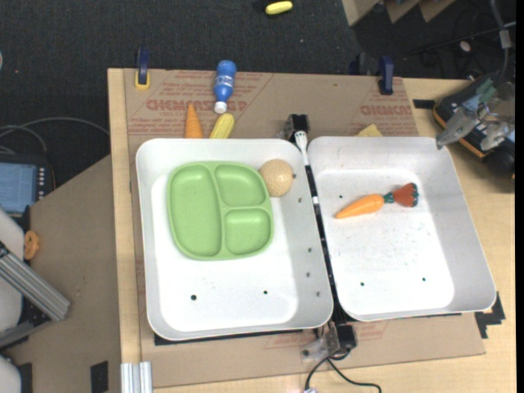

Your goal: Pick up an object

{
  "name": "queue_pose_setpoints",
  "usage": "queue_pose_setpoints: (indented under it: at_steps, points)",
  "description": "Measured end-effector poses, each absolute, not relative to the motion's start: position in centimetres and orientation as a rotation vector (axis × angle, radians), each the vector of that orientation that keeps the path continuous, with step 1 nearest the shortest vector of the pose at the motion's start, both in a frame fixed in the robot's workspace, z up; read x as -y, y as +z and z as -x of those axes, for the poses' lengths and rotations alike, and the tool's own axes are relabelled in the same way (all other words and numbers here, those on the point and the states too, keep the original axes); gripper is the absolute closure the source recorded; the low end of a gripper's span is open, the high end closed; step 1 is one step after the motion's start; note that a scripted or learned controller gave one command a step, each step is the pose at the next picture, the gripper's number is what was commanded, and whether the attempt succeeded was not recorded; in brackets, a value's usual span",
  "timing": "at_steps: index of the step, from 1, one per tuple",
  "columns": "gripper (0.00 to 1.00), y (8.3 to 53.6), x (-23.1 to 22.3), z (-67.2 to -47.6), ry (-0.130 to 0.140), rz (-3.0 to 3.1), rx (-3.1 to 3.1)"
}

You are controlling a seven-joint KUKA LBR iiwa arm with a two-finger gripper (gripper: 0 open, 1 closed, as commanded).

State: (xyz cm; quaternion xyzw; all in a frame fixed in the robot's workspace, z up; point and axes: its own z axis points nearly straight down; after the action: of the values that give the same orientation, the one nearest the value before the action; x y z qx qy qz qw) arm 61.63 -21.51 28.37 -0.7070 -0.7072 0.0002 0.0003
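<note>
**Pick not started — objs all lying in the bins**

Nothing's been lifted as far as I can see. The toy carrot (360, 206) lies flat in the right bin (458, 244), upper half, tip pointing left, w/ a small red piece (406, 194) touching its right end. In the left bin (155, 244) sits a green divided plate (219, 210), three compartments, all bare, and a beige ball (277, 176) resting just beside the plate's upper-right corner. Any of these could be the target; carrot looks the easiest reach, lying alone on open white floor.

The arm (483, 117) is only a blur of grey metal at the far right edge, well apart from both bins and above the bench. Can't tell how its pincer stands. So the whole job's left: come over, descend, close, lift.

Surface: the bins sit side by side, rims touching, on a printed cardboard sheet (270, 97) clamped to a light wood bench (508, 244). Behind the left bin on the cardboard: a small blue-and-white bottle (223, 85), an orange piece (192, 124), a yellow piece (223, 125). Room: dark carpet, a yellow obj (279, 7) on the floor at back, cables at left.
</note>
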Motion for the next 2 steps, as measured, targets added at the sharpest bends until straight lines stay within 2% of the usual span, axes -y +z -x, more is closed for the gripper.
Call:
queue_pose_setpoints:
  at_steps: [1, 2]
  points:
    - [0.00, 16.3, 21.8, -60.0, 0.007, 2.216, 2.214]
    - [0.00, 7.9, 19.6, -62.3, 0.004, 2.212, 2.219]
